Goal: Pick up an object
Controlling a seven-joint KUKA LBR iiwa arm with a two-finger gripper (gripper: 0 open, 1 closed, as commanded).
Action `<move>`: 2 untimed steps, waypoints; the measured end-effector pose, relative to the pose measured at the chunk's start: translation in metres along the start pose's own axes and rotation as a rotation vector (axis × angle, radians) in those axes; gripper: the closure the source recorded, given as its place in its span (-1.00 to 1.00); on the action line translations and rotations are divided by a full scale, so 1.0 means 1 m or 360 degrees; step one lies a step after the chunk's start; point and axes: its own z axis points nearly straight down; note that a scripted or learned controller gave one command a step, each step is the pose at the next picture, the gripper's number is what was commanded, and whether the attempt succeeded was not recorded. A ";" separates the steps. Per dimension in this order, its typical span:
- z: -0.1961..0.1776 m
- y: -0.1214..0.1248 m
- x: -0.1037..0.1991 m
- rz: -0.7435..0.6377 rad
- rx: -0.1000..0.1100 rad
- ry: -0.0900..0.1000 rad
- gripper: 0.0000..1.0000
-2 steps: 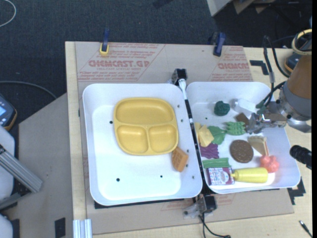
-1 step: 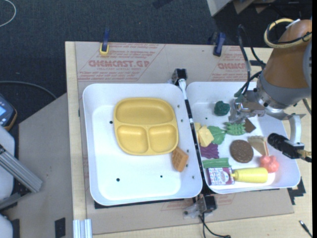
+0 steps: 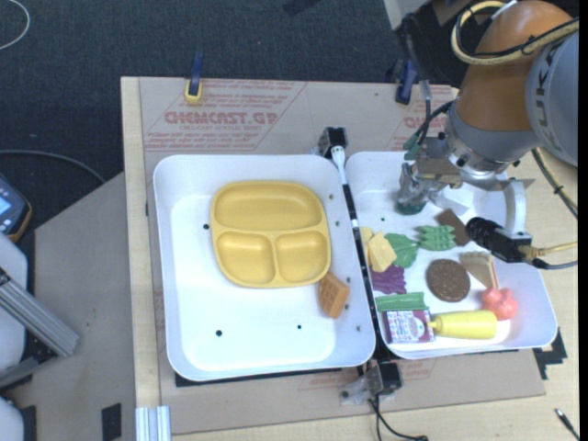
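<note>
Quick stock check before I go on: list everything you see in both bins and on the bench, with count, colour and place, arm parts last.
Left bin: 1, white, on the bench.
Right bin: 1, white, beside the left bin.
Divided plate: 1, yellow, upper middle of the left bin.
Waffle piece: 1, tan, left bin, by the plate's lower right corner.
Cheese wedge: 1, yellow, left edge of the right bin.
Leafy greens: 2, green, middle of the right bin.
Grapes: 1, purple, below the cheese.
Round patty: 1, brown, right bin centre.
Mustard bottle: 1, yellow, front of the right bin.
Small carton: 1, magenta and white, left of the bottle.
Arm: 1, grey and orange, from the right.
Claw: 1, dark, over the right bin's back.
</note>
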 end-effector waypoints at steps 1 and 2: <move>0.002 0.008 0.031 0.0003 0.0004 0.0000 1.00; -0.001 0.010 0.025 0.0009 0.0004 -0.0002 1.00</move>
